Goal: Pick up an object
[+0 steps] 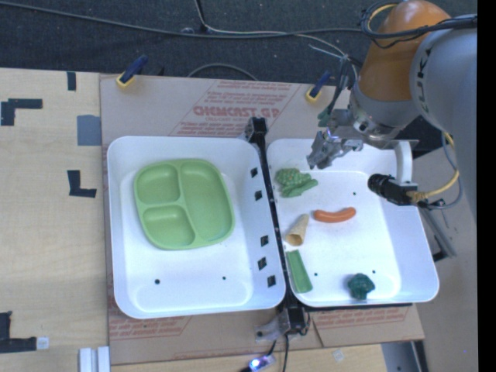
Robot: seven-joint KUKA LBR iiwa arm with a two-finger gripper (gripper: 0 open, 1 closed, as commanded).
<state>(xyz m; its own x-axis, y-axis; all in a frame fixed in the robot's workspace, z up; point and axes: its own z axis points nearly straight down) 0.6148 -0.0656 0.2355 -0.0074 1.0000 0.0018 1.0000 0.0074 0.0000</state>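
Camera view looks down at a slant on a tabletop (46, 208) carrying 2 shallow white plastic bins side by side on a brown cardboard sheet (225, 107). The left bin (124, 285) holds 1 pale green plastic plate with 3 compartments (184, 203), lying flat toward the bin's far half. The right bin (403, 270) holds 5 toy foods. A light green leafy lettuce piece (294, 181) lies near the bin's far left corner. An orange sausage-shaped toy (334, 215) lies near the bin's middle, well apart from the lettuce. A beige cone-shaped toy (297, 229) sits by the left edge, and just nearer the front along that edge lies a green flat stick-shaped toy (299, 270). A dark green broccoli floret (360, 285) rests near the front right corner.

The grey arm with its orange band (395, 49) reaches in from the right, and the tool (322, 157) hangs over the far edge of the right bin, just beyond the lettuce and to its right. Nothing sits between its fingers; whether they are spread or closed I cannot tell.

2 yellow-and-blue clamps (132, 70) grip the cardboard's far edge.
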